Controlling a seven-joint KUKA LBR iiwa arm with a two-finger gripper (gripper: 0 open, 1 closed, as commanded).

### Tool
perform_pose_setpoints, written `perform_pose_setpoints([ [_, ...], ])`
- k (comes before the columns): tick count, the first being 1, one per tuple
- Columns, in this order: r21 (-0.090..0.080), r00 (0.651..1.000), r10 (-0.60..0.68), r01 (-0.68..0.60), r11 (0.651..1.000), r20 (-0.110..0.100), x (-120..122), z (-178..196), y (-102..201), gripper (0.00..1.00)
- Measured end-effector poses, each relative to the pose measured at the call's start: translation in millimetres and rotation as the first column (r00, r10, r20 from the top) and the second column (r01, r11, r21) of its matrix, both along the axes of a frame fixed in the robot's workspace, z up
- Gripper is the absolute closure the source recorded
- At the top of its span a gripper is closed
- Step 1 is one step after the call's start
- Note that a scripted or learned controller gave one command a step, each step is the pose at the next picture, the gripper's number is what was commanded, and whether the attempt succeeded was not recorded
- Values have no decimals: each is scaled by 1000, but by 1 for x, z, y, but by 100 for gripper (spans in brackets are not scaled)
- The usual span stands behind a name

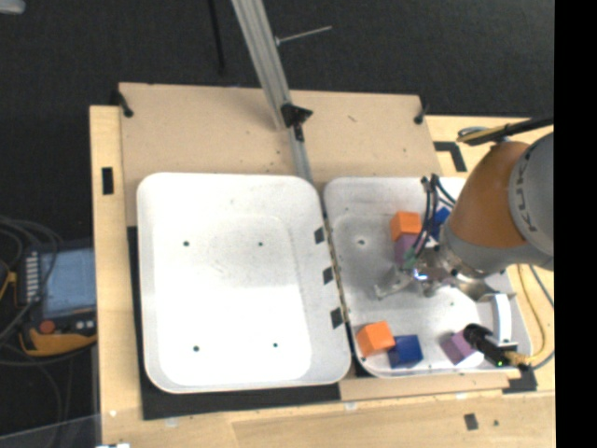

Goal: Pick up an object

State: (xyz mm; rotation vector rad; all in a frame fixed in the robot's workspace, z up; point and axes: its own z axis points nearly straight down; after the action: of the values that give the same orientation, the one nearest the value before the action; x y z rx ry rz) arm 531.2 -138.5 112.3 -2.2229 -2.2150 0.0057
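i'm hovering the gripper [403,286] in the right bin [359,203]; can't tell its state.
orange block [407,224] sitting just beyond it, probably light and rigid; i'm favouring its flat sides.

Two orange blocks [377,337], perhaps two purple [456,346], one blue [406,351]

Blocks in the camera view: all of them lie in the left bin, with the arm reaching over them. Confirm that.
Wrong bin. The camera view shows the blocks, such as the orange block and blue block, in the right bin, with the arm reaching over them.
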Motion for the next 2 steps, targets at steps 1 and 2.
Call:
perform_pose_setpoints([
  [1, -2, 1000, 0, 0, 1000, 7, 1, -14, -2, 0],
  [2, -2, 1000, -8, 8, 1000, 11, 2, -3, -3, 100],
])
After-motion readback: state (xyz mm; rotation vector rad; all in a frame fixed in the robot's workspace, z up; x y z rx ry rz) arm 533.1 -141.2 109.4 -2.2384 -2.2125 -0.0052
